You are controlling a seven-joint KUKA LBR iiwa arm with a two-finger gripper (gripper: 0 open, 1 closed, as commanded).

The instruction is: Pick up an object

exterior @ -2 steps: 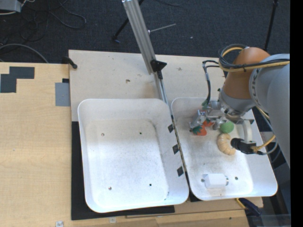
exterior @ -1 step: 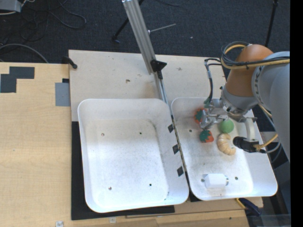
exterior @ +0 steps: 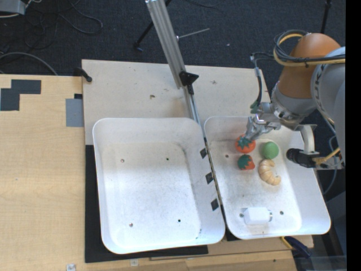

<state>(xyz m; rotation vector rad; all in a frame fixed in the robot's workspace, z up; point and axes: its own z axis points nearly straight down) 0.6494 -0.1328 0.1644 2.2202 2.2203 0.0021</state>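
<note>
here, at the far left, a pale wooden worktop (exterior: 39, 168) bears dark grey patches; next to it sits the left white bin (exterior: 148, 185), shallow, its floor speckled with small dark dots; behind the bins a slanted metal rail (exterior: 169, 44) rises from a black bracket toward the top of the view; a row of black clips runs along the seam where the two bins meet; the right white bin (exterior: 293, 213) holds the objects, clustered in its upper half; an orange-red tomato-like toy (exterior: 245, 145) with a green top lies farthest back, and a second red-and-green toy (exterior: 245, 162) lies just in front of it; a green ball (exterior: 270, 149) sits to their right, touching or nearly touching a tan croissant-shaped toy (exterior: 269, 173) below it; a small white block (exterior: 256, 215) rests alone near the bin's front edge; the hand (exterior: 251, 131) comes down from the right onto the orange-red toy, its fingertips at the toy's top; whether they are spread or pinching it cannot be told; the grey arm with its orange band (exterior: 307, 61) bends above the bin's right side.
</note>
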